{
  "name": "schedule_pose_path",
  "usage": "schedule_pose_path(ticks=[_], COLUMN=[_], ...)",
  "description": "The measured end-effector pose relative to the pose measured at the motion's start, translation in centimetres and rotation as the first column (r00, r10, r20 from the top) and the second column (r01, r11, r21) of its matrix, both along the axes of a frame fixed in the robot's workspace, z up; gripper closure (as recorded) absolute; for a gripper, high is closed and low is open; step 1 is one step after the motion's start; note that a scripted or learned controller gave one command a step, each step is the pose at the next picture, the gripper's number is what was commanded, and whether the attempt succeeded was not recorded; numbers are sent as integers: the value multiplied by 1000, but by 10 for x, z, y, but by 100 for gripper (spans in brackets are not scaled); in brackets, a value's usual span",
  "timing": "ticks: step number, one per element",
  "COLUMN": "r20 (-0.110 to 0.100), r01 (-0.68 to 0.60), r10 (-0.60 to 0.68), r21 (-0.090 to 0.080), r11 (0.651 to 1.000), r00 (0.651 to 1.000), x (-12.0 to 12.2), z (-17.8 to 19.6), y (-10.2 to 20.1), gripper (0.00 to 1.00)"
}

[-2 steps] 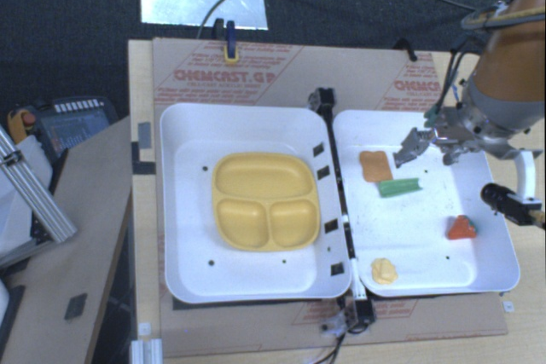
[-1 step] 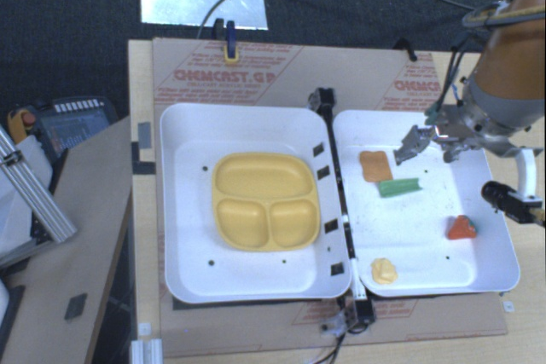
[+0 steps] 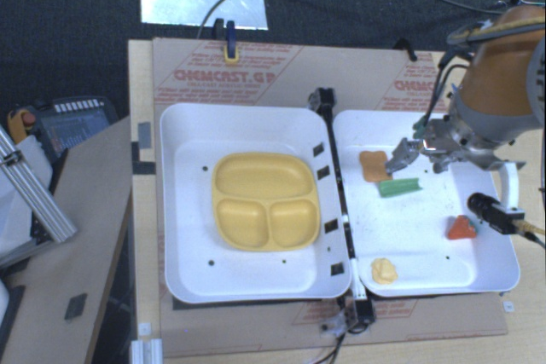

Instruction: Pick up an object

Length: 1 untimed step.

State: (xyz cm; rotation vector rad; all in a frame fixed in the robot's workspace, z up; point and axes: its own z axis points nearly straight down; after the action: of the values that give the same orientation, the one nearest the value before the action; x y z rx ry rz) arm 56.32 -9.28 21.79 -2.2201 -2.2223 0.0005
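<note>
In the right bin (image 3: 426, 273) lie several small objects: an orange flat piece (image 3: 372, 165), a green bar (image 3: 399, 187), a red-orange wedge (image 3: 461, 228) and a pale yellow lump (image 3: 384, 271). My gripper (image 3: 403, 158) hangs over the bin's upper middle, just right of the orange piece and above the green bar. Its fingers point down and left, and nothing is seen between them. The left bin (image 3: 188, 183) holds a yellow three-compartment tray (image 3: 264, 200).
A black divider strip (image 3: 334, 192) runs between the two bins. The bins rest on a cardboard sheet (image 3: 256, 77). A teach pendant (image 3: 72, 119) and an aluminium rail (image 3: 34, 192) lie at the far left.
</note>
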Motion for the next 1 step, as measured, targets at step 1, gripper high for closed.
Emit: schedule_pose_path(ticks=[1], r20=[-3], r01=[-1], r10=[1], r21=[1], r11=[1000], r00=[1000], x=[9], z=[-54], y=[6], gripper=[0])
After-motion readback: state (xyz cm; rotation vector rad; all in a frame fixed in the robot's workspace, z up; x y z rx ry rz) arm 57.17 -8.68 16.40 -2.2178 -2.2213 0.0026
